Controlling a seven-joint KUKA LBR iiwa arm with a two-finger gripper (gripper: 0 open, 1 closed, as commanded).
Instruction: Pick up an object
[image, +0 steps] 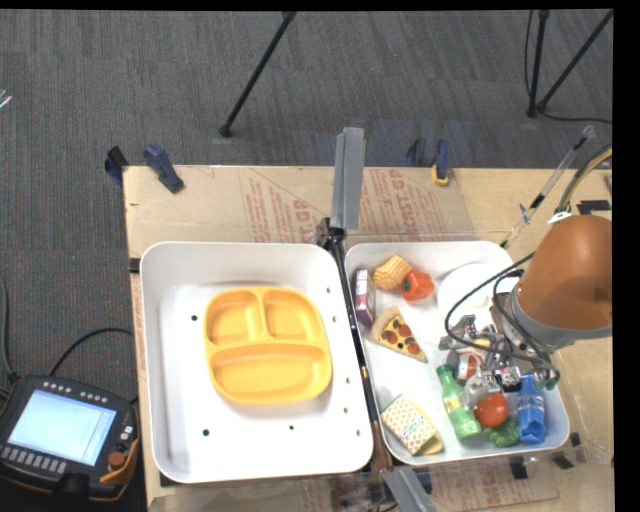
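My gripper (487, 378) reaches down into the right bin (430, 247), near its front right corner, under the orange band of the arm. It hangs just above a red tomato (491, 411), with a green bottle (458, 402) to its left and a blue bottle (531, 418) to its right. A pizza slice (398, 335) lies further left, mid-bin. A patterned sandwich-like block (411, 424) rests at the front. At the back lie a bread roll (392, 270) and a red pepper (418, 285). The wrist hides whatever sits directly beneath it.
A purple packet (362, 292) leans on the right bin's left wall. A white plate (463, 283) sits at the back right. The left bin (160, 300) holds a yellow divided tray (268, 345). A grey post (349, 180) stands behind the bins.
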